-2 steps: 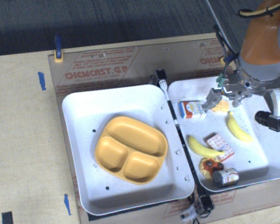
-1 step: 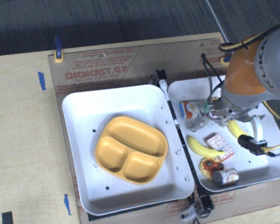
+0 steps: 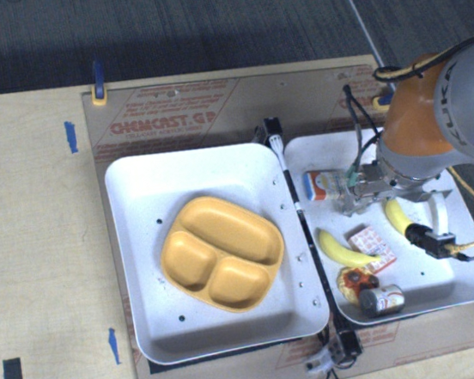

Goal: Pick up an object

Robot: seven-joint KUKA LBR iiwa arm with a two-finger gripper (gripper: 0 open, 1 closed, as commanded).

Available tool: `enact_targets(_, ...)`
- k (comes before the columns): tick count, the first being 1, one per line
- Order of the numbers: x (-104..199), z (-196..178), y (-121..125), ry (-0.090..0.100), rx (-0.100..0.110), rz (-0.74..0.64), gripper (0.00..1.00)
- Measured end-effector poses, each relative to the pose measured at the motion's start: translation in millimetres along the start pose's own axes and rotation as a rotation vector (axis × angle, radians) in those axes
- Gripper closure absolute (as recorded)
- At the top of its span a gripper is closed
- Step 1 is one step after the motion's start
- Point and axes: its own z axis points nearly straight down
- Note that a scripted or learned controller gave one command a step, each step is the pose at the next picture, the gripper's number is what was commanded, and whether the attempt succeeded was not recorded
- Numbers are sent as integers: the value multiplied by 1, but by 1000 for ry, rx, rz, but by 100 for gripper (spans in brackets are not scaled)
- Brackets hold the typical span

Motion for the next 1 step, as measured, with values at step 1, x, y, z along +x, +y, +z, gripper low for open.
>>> enact_targets(1,0,0,0,0,0,0,0)
